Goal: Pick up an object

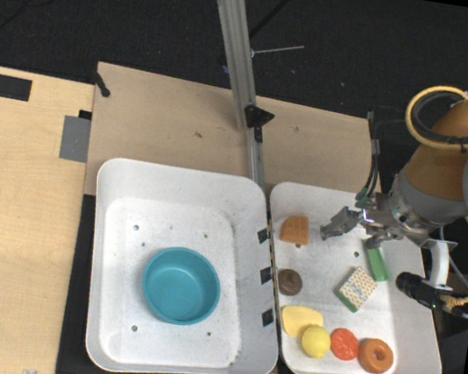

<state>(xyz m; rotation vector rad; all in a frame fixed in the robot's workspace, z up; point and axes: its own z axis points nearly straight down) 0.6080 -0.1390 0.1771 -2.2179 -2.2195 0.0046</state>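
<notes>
The right bin holds several small items. They are an orange bread slice, a brown chocolate donut, a green block, a speckled green-and-white box, a yellow piece, a yellow lemon, a red tomato and an orange donut. My gripper hangs over the bin's upper middle. It is open, with nothing between its fingers. The green block lies just below its right finger, and the bread slice is to its left.
A teal bowl sits in the left bin. A slanted metal rail runs down to the gap between the bins. The arm's grey and orange body stands over the right bin's upper right corner.
</notes>
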